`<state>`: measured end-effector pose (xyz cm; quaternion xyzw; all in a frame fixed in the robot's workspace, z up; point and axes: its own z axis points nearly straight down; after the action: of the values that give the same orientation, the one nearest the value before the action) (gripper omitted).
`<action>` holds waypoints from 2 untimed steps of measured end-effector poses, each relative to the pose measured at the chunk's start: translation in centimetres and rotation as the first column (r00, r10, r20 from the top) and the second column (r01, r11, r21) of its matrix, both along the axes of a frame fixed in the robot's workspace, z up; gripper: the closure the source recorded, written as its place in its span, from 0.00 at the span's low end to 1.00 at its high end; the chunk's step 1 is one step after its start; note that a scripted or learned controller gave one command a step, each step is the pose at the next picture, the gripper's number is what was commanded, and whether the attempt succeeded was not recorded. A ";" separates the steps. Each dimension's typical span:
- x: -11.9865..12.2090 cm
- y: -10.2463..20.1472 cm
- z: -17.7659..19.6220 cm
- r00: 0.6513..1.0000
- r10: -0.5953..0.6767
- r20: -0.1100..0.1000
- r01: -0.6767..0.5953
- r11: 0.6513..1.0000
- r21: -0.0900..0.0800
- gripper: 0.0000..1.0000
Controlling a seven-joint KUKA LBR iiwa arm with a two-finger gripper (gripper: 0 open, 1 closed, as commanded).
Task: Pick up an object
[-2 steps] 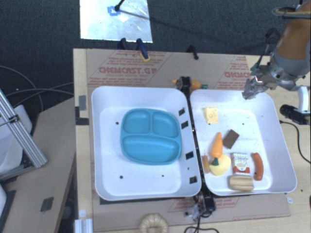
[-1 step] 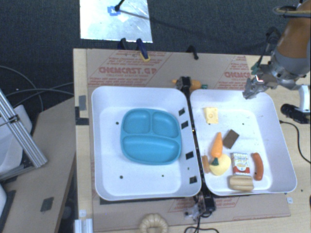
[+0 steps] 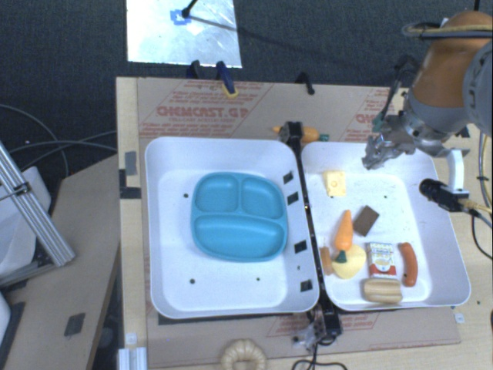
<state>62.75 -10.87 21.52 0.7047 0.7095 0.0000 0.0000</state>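
Note:
The right bin (image 3: 439, 230) holds a yellow cheese slice (image 3: 335, 183), an orange carrot (image 3: 344, 231), a brown chocolate piece (image 3: 365, 220), a pale yellow pear-like fruit (image 3: 348, 262), a small red and white carton (image 3: 381, 259), a red sausage (image 3: 409, 264) and a bread roll (image 3: 382, 290). My gripper (image 3: 375, 157) hangs over the far edge of the right bin, up and to the right of the cheese slice. I see nothing between its fingers, and they are too small to make out.
The left bin (image 3: 169, 206) holds a blue divided plate (image 3: 236, 216). An orange and yellow toy (image 3: 308, 135) lies just behind the divider. A doughnut-shaped roll (image 3: 243, 355) lies on the bench in front of the bins. Black clips line the divider between the bins.

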 end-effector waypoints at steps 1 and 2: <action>-2.9 5.5 0.4 1.000 0.001 0.000 -0.001 1.000 0.001 1.00; -4.7 10.3 1.8 1.000 0.002 0.000 -0.002 1.000 0.002 1.00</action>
<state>58.06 -0.52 23.32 0.7039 0.7103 0.0006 -0.0005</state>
